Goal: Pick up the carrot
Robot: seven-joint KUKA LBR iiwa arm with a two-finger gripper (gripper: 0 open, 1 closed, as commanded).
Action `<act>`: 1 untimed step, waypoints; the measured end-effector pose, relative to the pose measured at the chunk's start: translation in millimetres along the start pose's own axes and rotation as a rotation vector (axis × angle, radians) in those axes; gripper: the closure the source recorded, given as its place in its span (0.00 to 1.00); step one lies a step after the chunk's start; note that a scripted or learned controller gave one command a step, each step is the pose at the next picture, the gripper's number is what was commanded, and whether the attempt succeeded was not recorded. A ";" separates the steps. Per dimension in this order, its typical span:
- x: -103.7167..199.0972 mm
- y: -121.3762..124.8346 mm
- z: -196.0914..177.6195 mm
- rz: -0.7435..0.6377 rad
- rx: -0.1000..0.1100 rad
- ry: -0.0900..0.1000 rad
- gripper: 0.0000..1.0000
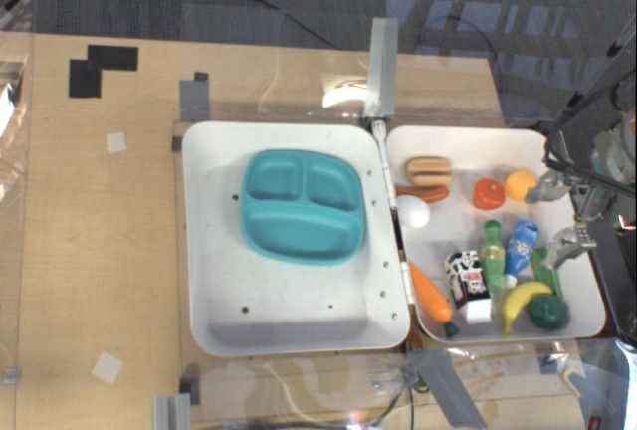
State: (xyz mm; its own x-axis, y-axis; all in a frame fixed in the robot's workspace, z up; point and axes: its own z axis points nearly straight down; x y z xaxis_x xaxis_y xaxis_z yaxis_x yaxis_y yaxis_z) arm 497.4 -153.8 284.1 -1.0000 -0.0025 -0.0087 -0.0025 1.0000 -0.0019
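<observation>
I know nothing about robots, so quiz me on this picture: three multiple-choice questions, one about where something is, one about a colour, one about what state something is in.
1. Where does the carrot lie?
A. In the right bin, by its left wall
B. On the teal tray
C. On the bare bench

2. What colour is the divided tray in the left bin?
A. Red
B. Teal
C. Yellow

3. How does the gripper stand to the carrot?
A. Clamped on it
B. Lifting it over the left bin
C. Apart from it, at the right bin's far side

Answers: 1 A, the carrot rests against the right bin's left wall; 2 B, the tray is plainly teal; 3 C, several toys lie between gripper and carrot.
</observation>
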 end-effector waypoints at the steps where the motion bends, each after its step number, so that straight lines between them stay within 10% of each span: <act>1: -57.0 -39.3 65.0 0.015 -0.001 0.005 0.00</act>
State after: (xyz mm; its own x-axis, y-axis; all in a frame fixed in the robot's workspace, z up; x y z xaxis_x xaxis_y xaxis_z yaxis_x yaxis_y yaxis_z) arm 555.1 -193.1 219.6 -0.9999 0.0129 -0.0037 0.0129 0.9999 -0.0009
